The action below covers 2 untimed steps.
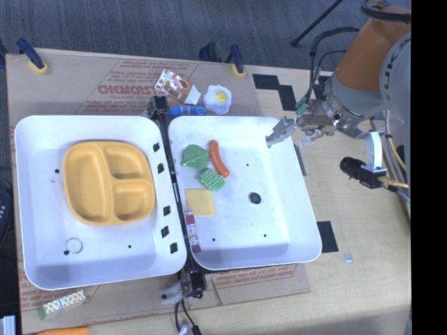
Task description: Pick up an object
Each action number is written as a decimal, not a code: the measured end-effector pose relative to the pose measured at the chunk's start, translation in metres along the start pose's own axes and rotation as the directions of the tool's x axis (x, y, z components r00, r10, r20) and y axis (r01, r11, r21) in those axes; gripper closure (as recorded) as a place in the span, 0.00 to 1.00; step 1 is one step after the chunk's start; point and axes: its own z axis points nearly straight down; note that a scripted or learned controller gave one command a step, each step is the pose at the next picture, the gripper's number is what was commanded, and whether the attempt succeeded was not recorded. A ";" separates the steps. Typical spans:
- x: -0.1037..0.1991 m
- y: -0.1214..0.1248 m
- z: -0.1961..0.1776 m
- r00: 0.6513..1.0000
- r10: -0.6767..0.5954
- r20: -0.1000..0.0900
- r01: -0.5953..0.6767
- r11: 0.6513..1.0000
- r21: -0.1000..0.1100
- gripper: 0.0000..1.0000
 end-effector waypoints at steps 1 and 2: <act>0.042 0.046 0.119 0.997 -0.078 -0.001 0.078 0.997 0.003 0.00; 0.072 0.063 0.165 0.957 -0.290 -0.001 0.290 0.957 0.001 0.00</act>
